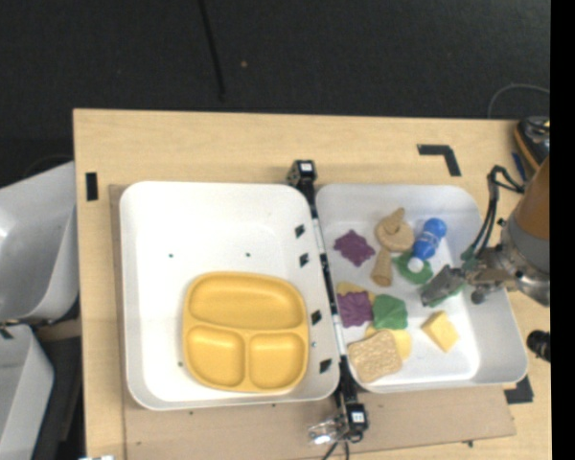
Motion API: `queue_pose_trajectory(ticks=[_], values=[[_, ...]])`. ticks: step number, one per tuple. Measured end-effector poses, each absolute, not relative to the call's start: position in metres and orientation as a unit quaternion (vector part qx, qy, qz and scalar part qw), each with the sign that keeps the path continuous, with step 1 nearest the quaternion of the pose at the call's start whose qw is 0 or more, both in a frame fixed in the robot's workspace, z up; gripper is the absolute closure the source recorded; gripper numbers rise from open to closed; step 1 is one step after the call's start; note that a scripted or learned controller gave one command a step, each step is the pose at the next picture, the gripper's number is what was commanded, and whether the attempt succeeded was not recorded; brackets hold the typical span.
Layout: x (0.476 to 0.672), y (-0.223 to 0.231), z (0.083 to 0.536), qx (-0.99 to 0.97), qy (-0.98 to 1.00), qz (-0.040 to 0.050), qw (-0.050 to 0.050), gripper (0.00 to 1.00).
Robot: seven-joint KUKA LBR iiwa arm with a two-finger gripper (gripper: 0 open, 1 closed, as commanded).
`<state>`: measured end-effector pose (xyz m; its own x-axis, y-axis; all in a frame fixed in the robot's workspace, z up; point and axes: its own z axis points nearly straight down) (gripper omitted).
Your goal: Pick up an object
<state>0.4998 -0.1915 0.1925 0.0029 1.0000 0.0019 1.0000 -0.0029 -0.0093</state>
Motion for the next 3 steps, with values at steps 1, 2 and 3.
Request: queue_pose_trajectory(ticks=[1,2,3], values=[[0.491,-0.12,0.248,-0.705,-0.709,-0.0004,0.0,0.0],[0.489,-0.121,0.218,-0.708,-0.706,0.0025,0.003,0.0],[0.491,-0.075,0.235,-0.705,-0.709,0.0005,0.001,0.0]])
